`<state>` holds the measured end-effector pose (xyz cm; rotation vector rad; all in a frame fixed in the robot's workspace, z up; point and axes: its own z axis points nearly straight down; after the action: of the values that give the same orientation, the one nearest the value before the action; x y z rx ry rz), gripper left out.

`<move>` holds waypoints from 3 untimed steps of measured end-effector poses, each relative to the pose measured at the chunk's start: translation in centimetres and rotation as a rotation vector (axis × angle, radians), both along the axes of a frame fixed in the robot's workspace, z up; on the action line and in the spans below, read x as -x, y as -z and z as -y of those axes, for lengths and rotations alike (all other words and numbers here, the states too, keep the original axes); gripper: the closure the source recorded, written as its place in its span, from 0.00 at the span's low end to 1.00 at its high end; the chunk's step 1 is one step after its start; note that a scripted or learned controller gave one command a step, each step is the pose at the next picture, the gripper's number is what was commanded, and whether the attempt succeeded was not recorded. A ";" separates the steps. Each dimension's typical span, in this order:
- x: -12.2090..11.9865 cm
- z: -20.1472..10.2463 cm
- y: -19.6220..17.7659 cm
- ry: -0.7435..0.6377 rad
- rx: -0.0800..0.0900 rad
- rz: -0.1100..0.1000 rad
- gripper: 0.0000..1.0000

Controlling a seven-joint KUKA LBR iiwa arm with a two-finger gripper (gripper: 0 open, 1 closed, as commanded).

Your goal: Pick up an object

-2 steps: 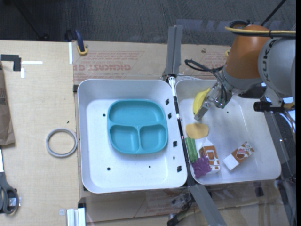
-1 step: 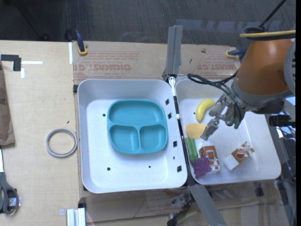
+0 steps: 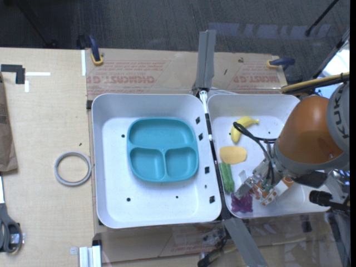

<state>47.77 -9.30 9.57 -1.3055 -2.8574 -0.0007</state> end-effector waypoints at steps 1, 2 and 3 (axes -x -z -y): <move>-2.3 0.6 0.4 0.230 0.001 0.000 0.00; 0.0 1.6 0.5 0.334 0.000 -0.002 0.00; -0.1 1.7 -0.5 0.338 0.000 0.001 1.00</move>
<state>47.90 -10.99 10.09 -1.7674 -2.5979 -0.0011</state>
